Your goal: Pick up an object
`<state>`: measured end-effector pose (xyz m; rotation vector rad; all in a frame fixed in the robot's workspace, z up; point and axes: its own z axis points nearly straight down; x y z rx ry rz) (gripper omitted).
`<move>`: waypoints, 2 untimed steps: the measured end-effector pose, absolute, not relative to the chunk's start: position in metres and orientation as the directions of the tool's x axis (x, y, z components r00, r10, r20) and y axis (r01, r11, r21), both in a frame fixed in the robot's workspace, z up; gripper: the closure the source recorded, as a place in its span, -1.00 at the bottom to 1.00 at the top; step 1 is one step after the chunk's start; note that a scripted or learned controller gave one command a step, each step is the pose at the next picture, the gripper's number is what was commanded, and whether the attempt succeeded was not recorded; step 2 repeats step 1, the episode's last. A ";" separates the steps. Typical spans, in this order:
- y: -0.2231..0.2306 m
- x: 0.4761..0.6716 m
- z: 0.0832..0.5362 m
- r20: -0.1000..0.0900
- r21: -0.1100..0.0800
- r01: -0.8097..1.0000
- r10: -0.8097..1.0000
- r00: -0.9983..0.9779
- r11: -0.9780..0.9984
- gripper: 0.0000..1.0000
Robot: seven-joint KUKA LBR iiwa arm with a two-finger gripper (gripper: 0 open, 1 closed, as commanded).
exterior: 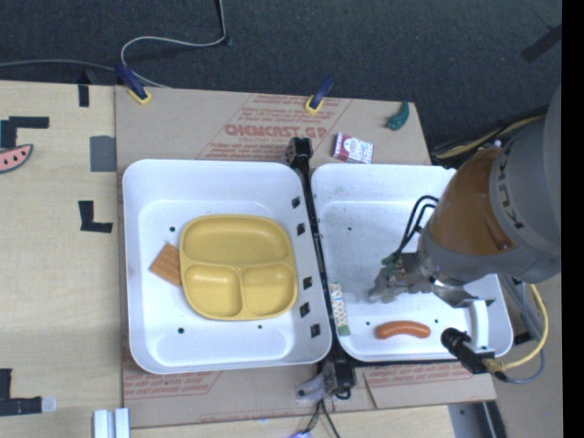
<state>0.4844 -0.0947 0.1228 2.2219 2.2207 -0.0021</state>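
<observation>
While the bench's far left shows pale wood with black tape marks, a brown cardboard sheet [265, 126] lies under both bins, printed in red with a word that reads roughly "CHEMCAST GP"; smaller red print along its lower edge is too small to read. Two yellow-and-blue clamps [137, 89] pin its upper edge. Within the left bin [146, 245] sits a yellow divided tray [239, 265] with three compartments, and a tan cracker-like square [167, 263] pokes out from under its left side. Just above the right bin [365, 199], on the cardboard, lies a small red-and-white packet [351, 148] whose lettering cannot be made out; a teal object [398, 115] lies near the sheet's upper right corner. A strip with tiny print [338, 310] lies by the divider. Toward the right bin's front lies an orange sausage-shaped object [402, 330], apart from the gripper [391, 279], which sits low over the bin floor just above it. Whether its fingers are spread or closed I cannot tell.
</observation>
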 end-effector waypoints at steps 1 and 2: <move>-0.094 0.485 0.132 0.000 -0.002 1.000 1.000 0.000 0.000 1.00; -0.094 0.485 0.132 0.000 -0.002 1.000 1.000 0.000 0.000 1.00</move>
